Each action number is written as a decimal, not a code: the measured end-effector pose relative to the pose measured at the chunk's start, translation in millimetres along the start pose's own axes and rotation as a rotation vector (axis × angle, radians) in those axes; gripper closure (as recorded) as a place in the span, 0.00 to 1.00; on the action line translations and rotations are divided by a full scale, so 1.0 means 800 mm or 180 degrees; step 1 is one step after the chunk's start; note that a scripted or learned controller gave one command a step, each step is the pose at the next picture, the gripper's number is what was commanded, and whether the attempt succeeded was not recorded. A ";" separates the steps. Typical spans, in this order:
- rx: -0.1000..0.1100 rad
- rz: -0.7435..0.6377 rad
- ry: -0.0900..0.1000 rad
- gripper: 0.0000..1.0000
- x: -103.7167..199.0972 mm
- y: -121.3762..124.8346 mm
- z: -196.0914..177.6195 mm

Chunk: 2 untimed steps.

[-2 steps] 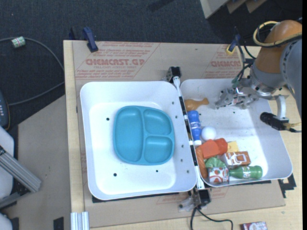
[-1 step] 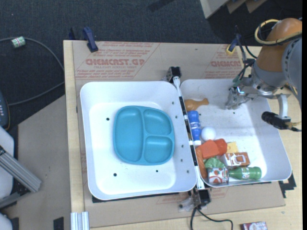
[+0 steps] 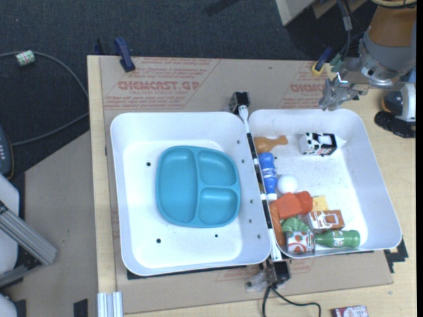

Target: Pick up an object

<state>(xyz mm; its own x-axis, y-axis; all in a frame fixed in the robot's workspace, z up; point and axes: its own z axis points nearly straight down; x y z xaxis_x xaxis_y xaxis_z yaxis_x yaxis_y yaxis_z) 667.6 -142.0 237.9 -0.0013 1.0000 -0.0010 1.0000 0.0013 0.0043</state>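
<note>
Cow toy (image 3: 320, 144) lies alone in the right bin (image 3: 377, 177), near its far wall. My gripper (image 3: 332, 102) hovers above that wall; finger state indeterminate. Descend centred, clear of the wall.

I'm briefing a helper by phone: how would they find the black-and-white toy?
Look in the right bin, at its far end. The cow toy sits alone there, apart from the pile of colourful items near the front, and is the only black-and-white thing.

The grey arm with its orange band (image 3: 391, 20) is cut off by the top edge, its small metal gripper (image 3: 334, 98) is too blurred to read, and a red packet (image 3: 350, 312) is clipped at the bottom edge.
</note>
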 end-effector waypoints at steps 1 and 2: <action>0.0009 0.0001 0.0000 0.00 0.000 -0.001 0.002; -0.0040 -0.0001 -0.0016 0.00 -0.016 -0.025 0.165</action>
<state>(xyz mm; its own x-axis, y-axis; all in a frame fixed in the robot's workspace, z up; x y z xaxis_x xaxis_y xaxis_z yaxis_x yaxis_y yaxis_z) 648.2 -155.1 105.5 -0.0017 1.0000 -0.0059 0.9999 0.0018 0.0169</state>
